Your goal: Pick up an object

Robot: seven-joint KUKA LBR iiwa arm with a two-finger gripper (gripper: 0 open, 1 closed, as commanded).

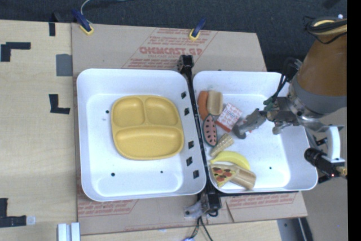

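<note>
Gripper (pixel 241 129) low in right bin (pixel 282 166), just right of toy-food cluster; finger state cannot be told. Nearest target, red packet (pixel 228 115), lies beside it. Risk: crowded neighbours (banana (pixel 231 158), melon slice (pixel 211 130)) may deflect a grasp.

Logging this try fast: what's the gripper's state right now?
Gripper: low over the right bin beside the toy food; open or shut cannot be told, and nothing is seen held.
</note>
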